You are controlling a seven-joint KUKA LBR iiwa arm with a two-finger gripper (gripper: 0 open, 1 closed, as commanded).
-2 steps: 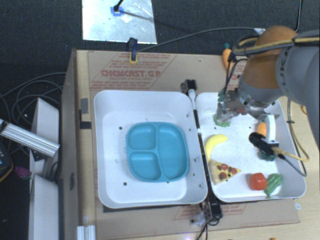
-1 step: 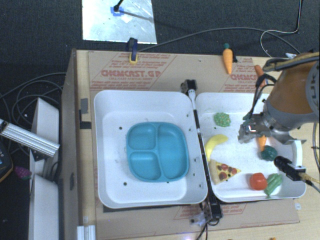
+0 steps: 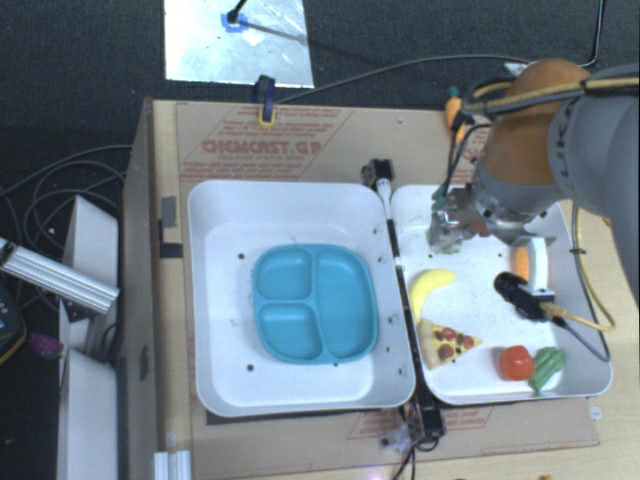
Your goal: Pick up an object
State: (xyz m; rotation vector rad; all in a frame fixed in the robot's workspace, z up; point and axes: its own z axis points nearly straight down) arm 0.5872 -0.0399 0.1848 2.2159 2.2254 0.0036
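Brown cardboard [image 3: 300, 138] with red lettering is laid under the two white bins, and it is the largest thing on the bench. The grey arm [image 3: 600, 148] is brought in from 3 o'clock, its orange band [image 3: 530, 118] hanging over the far edge of the right bin [image 3: 475, 273].

The left bin [image 3: 230, 218] is occupied by a blue divided plate [image 3: 315, 303], which is set flat near its middle (three compartments can be counted, none with anything in it).

Over the right bin, the gripper [image 3: 445, 230] is held at about 10 o'clock from the bin's centre, close to the wall shared with the left bin. How far it is opened cannot be told from this angle, and nothing is seen gripped in it.

The toy foods are spread across the floor of the right bin, all apart from the gripper. A yellow banana [image 3: 430, 286] is found at 9 o'clock, just below the gripper in the view and nearest to it. A pizza slice [image 3: 447, 343] is laid at 7 o'clock, close beneath the banana. A green vegetable [image 3: 548, 366] is placed at 5 o'clock, touching a red tomato [image 3: 515, 363] at 6 o'clock. A small orange piece [image 3: 521, 262] (perhaps a carrot) is seen at 1 o'clock, near the bin's centre.
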